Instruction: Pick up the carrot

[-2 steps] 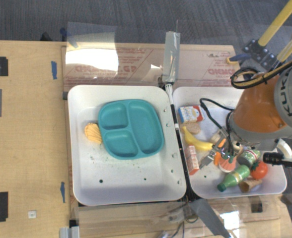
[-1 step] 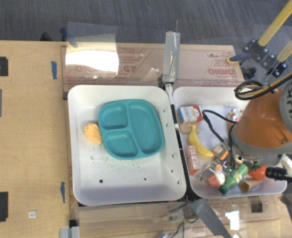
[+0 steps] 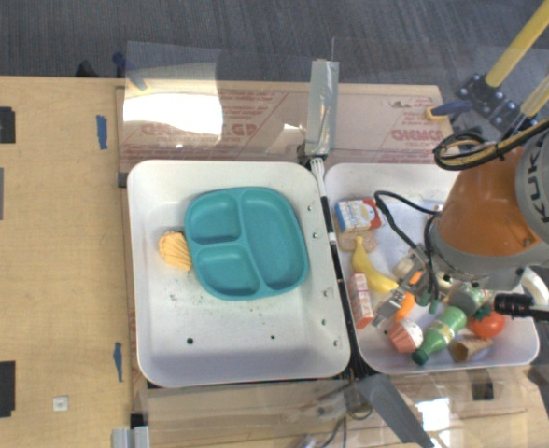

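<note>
Right bin (image 3: 522, 348), white and shallow, holds the clutter: a small milk carton (image 3: 357, 215) at its upper left, a banana (image 3: 372, 271) below that, a flat packet (image 3: 359, 297) along the left wall, a green bottle (image 3: 440, 333) lying tilted near the front, a red tomato-like piece (image 3: 487, 325) beside it. The carrot (image 3: 404, 310), an orange piece with a pale end toward the front, lies in the middle of this bin, just below the banana and touching or nearly touching the bottle. Left bin (image 3: 162, 325) holds a teal divided plate (image 3: 246, 241) with a tan shell-shaped item (image 3: 174, 248) at the plate's left edge. The tool (image 3: 407, 287) hangs low over the right bin, directly by the carrot; whether it is spread or closed cannot be told, as the wrist and cables mask it. Step judged in hand: the descent and grasp. Done well, it calls for straddling the carrot across its narrow width, clear of the banana and bottle, seating low before closing, then lifting straight up so neighbours are not dragged along. Crowding is the chief risk.
</note>
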